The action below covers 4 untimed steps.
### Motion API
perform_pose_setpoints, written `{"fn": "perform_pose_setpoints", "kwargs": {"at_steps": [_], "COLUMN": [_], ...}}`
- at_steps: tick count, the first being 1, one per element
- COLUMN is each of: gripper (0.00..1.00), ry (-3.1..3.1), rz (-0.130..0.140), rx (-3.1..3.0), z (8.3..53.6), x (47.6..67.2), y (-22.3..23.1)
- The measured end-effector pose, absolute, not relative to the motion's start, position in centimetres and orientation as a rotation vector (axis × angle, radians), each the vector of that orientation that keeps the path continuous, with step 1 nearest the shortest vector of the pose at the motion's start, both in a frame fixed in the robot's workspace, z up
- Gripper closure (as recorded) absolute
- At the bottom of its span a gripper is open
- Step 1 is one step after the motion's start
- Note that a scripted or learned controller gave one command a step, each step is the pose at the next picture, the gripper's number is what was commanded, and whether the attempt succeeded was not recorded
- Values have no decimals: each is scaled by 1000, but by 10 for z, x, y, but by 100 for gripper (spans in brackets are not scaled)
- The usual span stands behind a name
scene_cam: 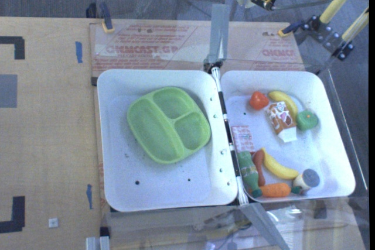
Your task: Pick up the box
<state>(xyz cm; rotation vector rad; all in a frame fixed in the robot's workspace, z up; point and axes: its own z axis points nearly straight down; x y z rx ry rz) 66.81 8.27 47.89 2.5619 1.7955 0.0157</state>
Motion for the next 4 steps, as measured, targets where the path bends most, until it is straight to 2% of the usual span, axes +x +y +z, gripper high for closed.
{"fn": "perform_pose_setpoints", "kwargs": {"at_steps": [1,4], "gripper": [100,100], "ry": [1768,1771], "rz": [-3,5], "rx": [2597,2585], "z": [435,468], "x": [666,668], "y": [77,80]}}
